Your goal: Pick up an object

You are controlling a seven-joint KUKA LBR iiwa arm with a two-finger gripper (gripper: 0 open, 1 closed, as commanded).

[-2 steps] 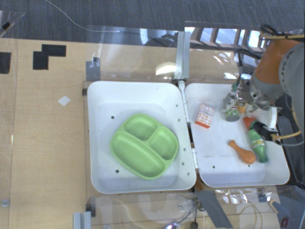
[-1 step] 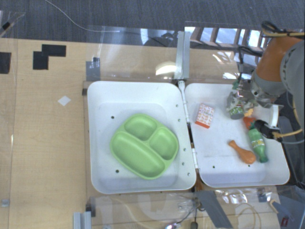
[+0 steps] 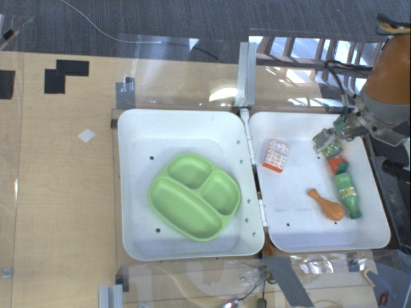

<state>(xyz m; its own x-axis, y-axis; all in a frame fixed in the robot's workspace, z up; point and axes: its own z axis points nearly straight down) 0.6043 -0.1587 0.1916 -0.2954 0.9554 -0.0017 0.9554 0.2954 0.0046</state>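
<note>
My gripper (image 3: 329, 144) hangs over the upper right part of the right bin (image 3: 302, 236), just above an orange-red piece (image 3: 336, 165). Below that piece lies a green bottle (image 3: 346, 194) with a dark green cap, along the bin's right side. An orange drumstick-shaped toy (image 3: 325, 205) lies to the bottle's left. A small box (image 3: 276, 155) with a white patterned top and an orange side rests near the bin's upper left. Nothing shows between the gripper's fingers.
The left bin (image 3: 138, 236) holds a light green divided plate (image 3: 195, 196) with three compartments. A metal divider (image 3: 246, 82) stands behind the seam between the bins. The arm's orange band (image 3: 390, 76) is at the right edge.
</note>
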